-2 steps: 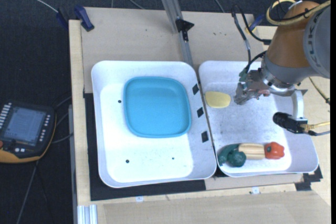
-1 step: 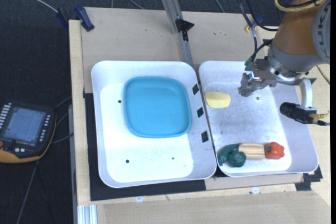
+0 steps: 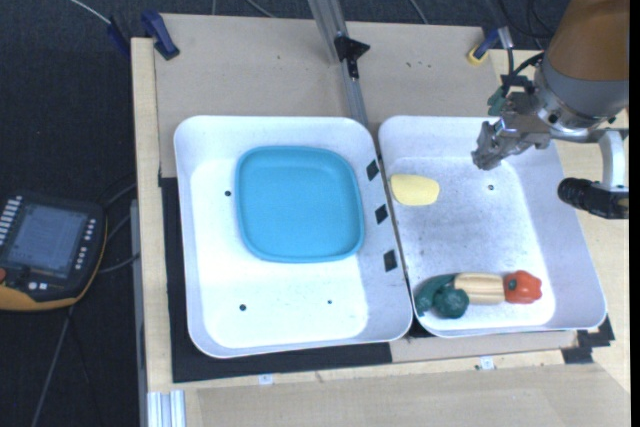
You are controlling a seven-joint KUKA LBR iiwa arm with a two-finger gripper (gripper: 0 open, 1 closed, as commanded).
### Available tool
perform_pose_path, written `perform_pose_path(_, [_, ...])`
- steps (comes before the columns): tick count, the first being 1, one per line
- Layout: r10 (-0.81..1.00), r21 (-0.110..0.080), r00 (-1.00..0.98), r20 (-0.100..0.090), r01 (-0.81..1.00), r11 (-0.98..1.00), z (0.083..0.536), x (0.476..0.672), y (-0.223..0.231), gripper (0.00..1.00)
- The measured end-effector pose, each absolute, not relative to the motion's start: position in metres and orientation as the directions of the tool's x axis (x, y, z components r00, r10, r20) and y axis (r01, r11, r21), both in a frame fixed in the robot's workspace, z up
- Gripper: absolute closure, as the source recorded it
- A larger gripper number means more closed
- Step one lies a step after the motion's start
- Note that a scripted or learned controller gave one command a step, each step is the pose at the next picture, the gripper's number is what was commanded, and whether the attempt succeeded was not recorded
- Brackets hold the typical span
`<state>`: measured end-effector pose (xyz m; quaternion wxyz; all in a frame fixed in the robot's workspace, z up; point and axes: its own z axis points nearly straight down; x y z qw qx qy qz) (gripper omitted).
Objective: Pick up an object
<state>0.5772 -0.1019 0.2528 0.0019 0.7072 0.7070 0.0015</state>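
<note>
At the upper right of the frame, the grey arm (image 3: 590, 25) reaches in over the right white bin (image 3: 560, 215), and its gripper (image 3: 492, 152) hangs above that bin's upper part, near the back rim. Whether the jaws are spread or pressed together I cannot tell; nothing can be seen between them.

Inside the right white bin lie 4 objects. A pale yellow piece (image 3: 414, 189) sits at the bin's upper left, close to the wall shared with the other bin and well apart from the gripper. Along the lower edge 3 things lie in a row, touching or nearly so: a dark green object (image 3: 443, 299) at the left, a tan stick-shaped piece (image 3: 480, 288) in the middle, and a red object (image 3: 522, 287) at the right.

The left white bin (image 3: 205, 295) holds a blue square plate (image 3: 298, 203). Both bins rest on the pale tabletop (image 3: 250, 65). A handheld control pendant (image 3: 45, 245) lies on the dark floor at the left of the frame.
</note>
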Motion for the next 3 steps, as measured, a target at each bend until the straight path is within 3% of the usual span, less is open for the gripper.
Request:
perform_pose_path(1, [1.0, 0.001, -0.004, 0.001, 1.0, 0.004, 0.256, 0.565, -0.058, 1.0])
perform_pose_path(2, [1.0, 0.0, -0.005, 0.001, 1.0, 0.005, 0.246, 0.565, -0.006, 1.0])
perform_pose_path(3, [1.0, 0.0, -0.005, 0.002, 1.0, 0.005, 0.252, 0.55, 0.05, 1.0])
